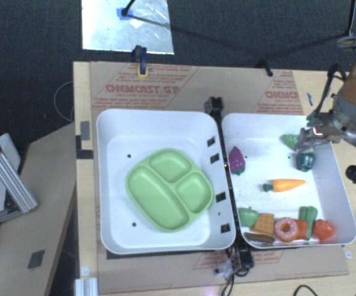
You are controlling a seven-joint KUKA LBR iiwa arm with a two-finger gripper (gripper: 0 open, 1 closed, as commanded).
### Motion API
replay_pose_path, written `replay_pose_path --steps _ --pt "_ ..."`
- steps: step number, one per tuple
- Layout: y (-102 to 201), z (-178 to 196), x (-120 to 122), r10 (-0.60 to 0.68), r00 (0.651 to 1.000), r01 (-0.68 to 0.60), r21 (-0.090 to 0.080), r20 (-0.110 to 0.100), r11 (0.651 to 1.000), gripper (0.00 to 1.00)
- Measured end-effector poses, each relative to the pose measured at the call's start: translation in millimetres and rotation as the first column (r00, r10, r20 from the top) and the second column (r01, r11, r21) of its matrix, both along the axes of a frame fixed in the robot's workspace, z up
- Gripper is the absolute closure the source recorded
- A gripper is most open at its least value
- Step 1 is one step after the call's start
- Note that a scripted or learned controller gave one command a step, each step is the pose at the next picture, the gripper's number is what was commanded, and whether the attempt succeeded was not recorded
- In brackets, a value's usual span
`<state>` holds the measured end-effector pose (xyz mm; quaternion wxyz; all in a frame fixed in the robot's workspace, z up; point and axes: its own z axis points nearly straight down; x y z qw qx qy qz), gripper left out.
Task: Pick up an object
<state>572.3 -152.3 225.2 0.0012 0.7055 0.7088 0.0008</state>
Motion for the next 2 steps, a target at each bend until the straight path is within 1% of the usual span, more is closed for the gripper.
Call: replay_pose_path --steps 2 --pt "93.6 16.2 55.3 0.005 1.0 -0.005 0.002 0.002 1.0 1.0"
